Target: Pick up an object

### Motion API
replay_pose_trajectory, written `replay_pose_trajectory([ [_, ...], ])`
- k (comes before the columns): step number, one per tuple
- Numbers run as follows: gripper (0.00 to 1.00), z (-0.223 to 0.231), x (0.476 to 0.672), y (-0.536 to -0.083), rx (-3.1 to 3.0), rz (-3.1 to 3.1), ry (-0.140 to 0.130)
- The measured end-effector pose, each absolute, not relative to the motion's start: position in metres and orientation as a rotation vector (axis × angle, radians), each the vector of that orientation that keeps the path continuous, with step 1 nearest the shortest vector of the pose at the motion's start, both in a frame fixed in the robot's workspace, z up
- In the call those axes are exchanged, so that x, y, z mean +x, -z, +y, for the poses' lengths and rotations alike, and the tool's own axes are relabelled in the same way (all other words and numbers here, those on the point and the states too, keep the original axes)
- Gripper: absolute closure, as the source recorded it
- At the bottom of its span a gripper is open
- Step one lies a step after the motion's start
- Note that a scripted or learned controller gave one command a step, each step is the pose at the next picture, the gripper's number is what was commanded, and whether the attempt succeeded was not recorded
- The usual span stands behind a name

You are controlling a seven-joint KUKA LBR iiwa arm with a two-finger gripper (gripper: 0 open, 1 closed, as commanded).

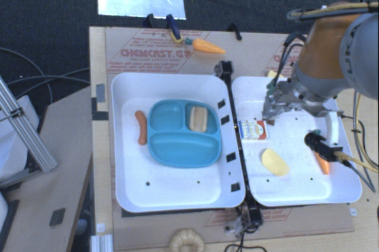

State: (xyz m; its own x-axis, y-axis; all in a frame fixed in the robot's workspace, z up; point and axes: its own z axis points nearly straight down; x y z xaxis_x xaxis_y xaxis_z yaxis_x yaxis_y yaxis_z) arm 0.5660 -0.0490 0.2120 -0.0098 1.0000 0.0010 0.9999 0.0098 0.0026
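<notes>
two white bins [172,197] sit on the table. the tool [270,113] hangs in the right bin just above a flat printed packet [253,129]; i cannot tell its state. thin and limp, the packet could slide away. nearby lie a smooth yellow slice [275,162] and an orange carrot piece [323,164].

Both bins, left [127,185] and right [296,191], were plain white. The divided plate [177,147] was light blue; the piece in its compartment [198,119] was tan. The sausage [141,127] was orange-red. The flat oval piece [275,162] was pale yellow. The small packet [253,129] was white with red print. The carrot [206,46] was orange. The arm [331,55] was grey with an orange band.
</notes>
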Motion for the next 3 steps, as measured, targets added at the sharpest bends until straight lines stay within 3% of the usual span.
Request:
replay_pose_trajectory([
  [2,1.00,-0.027,0.577,-0.235,2.213,2.227,-0.005],
  [3,1.00,-0.024,0.575,-0.214,2.215,2.227,0.001],
])
